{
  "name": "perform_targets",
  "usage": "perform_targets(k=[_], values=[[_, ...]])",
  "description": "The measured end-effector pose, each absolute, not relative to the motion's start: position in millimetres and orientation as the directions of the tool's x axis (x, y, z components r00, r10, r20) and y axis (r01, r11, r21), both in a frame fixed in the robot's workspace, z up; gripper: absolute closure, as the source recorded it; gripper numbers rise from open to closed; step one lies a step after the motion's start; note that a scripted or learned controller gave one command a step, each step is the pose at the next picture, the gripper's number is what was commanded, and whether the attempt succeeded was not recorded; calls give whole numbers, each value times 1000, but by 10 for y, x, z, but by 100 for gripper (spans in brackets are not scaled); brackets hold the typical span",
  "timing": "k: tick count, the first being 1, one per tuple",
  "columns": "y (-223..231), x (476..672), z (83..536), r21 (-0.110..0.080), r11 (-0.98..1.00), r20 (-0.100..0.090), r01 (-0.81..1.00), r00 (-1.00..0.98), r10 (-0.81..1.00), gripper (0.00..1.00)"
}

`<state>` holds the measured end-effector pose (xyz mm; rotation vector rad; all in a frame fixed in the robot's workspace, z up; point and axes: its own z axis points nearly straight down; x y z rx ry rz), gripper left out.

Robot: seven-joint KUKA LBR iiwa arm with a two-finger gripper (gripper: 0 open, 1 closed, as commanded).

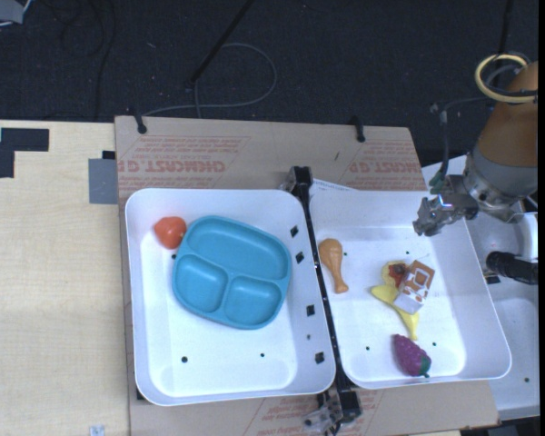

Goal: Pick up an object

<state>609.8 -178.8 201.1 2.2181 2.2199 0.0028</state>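
1. Two white bins sit side by side on the bench. The left bin [154, 352] holds a blue plate [232, 272] with three sections and a small orange-red ball-like toy [170, 232] just beside the plate's far left corner.
2. The right bin [472, 352] holds the things to pick from: a toy chicken drumstick [332, 262], a yellow banana [401, 305], a little red and white box [416, 284] resting on the banana, and a purple toy [411, 354] that looks like an eggplant or grapes.
3. The gripper [433, 216] hangs over the far right part of the right bin, at the end of the grey arm. Nothing is between its fingers. I cannot tell from here if they are wide or narrow.
4. The closest things are the box and the banana. They lie nearer to us and a little to the left of the gripper.
5. The banana's long side runs from far left to near right. The drumstick lies well to the left, pointing mostly far to near.
6. I think the gripper must move toward us and down to reach the box or banana. The pile there may make a clean grab hard.
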Motion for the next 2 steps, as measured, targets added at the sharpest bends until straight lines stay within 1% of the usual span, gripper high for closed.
perform_targets(k=[1, 2], values=[[-1250, 6087, 1946, -4, 4, 2, 1000, -4, 1000, 100], [-781, 6159, 1908, -4, 4, 3, 1000, -4, 1000, 100]])
